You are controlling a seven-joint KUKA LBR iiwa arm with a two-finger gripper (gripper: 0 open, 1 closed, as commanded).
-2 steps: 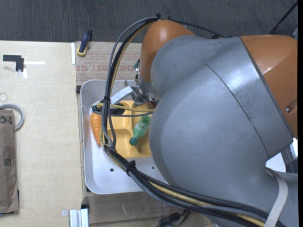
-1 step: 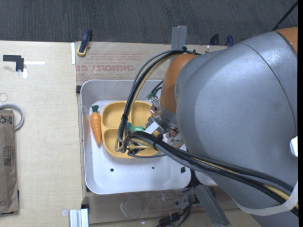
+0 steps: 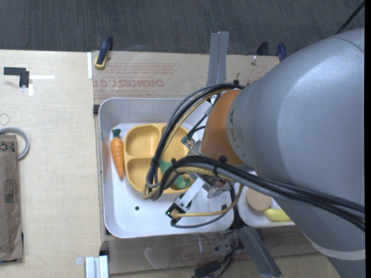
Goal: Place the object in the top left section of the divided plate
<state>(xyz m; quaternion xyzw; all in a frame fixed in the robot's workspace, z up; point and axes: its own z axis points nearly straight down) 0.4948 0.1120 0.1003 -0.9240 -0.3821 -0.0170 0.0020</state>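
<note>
The yellow divided plate (image 3: pixel 148 155) sits in the white bin (image 3: pixel 110 213) at the middle of the frame. Its two sections on the left side are both bare. The section toward the upper left of the frame holds nothing, so as far as this view shows, the placing is not done yet.

The arm (image 3: pixel 301 132) reaches in from the right and covers much of the plate's right side. Its wrist, with an orange band (image 3: pixel 220 135) and a bundle of black and yellow cables (image 3: pixel 174 138), hangs low over the plate. The gripper (image 3: pixel 177 181) seems to be at the plate's lower right edge, where something green (image 3: pixel 181 182) peeks out beneath the cables. It may be the object to be placed, but whether it sits between the fingers or simply lies on the plate I cannot tell, and the state of the claw is hidden.

A carrot (image 3: pixel 117 155) lies just left of the plate on the bin floor, outside it.

The plate looks like smooth moulded plastic with rounded wells and raised dividers. The carrot is glossy orange, tapered, with a small green top, likely a toy. The bin is shallow with soft rounded corners. At lower right, in the second bin, a tan round piece (image 3: pixel 258 201) and a yellow piece (image 3: pixel 277 215) lie close together.
</note>
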